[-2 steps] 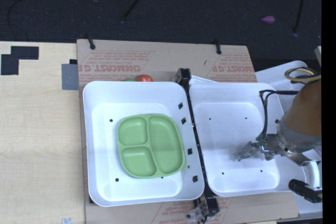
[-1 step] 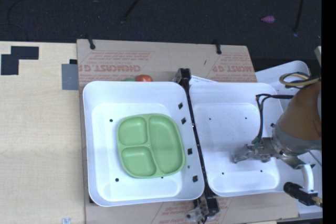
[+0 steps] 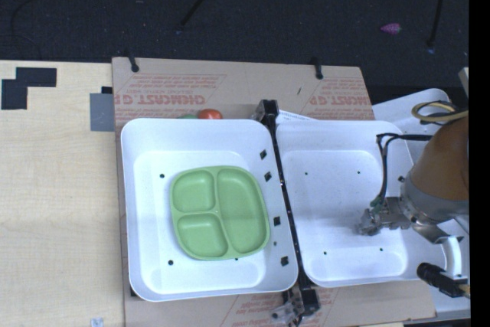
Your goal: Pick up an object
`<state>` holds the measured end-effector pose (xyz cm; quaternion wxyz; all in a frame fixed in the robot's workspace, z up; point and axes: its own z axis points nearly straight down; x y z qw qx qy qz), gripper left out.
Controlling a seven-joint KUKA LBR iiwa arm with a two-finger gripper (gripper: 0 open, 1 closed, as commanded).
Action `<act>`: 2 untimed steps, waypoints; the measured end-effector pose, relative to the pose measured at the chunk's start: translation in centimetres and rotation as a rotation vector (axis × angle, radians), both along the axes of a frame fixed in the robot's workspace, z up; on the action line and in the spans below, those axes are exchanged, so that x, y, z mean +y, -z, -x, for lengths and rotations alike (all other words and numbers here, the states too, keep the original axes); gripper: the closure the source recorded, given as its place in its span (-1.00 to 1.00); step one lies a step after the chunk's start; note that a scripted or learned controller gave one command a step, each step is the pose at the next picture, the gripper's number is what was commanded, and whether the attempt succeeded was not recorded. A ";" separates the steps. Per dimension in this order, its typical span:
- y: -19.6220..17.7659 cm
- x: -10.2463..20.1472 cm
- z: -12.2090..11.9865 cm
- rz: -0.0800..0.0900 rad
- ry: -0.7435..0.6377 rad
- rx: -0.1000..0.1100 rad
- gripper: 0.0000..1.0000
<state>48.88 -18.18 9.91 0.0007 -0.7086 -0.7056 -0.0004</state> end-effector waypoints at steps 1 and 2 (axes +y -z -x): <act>-4.3 -0.5 -0.4 0.002 -0.006 -0.001 1.00; -9.3 -1.2 0.4 0.002 -0.002 -0.002 1.00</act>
